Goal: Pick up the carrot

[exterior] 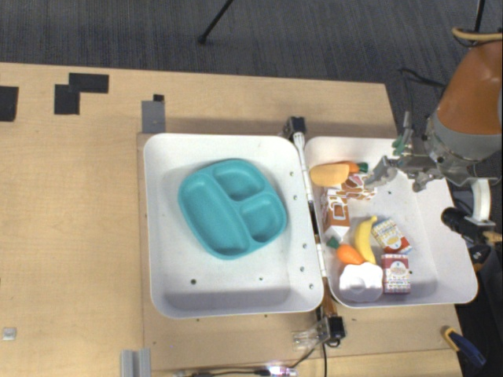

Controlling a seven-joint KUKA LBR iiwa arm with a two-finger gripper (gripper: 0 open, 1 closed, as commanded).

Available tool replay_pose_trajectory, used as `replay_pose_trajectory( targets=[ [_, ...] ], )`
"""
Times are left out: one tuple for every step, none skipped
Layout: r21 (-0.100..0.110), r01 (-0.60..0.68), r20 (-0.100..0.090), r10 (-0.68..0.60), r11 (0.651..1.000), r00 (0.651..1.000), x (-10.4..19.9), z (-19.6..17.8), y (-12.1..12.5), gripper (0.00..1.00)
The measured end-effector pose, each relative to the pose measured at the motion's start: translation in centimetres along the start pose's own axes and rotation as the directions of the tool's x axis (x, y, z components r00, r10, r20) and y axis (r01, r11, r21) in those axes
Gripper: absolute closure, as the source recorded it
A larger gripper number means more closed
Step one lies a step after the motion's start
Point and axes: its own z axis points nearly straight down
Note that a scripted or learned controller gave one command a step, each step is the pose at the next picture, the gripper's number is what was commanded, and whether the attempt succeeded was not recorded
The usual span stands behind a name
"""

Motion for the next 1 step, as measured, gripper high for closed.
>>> replay_pose_trajectory(
  targets=[
    [-0.001,0.361,0.000,-0.361,0.933,0.933,3.44,4.16,-5.95,0.00]
  ],
)
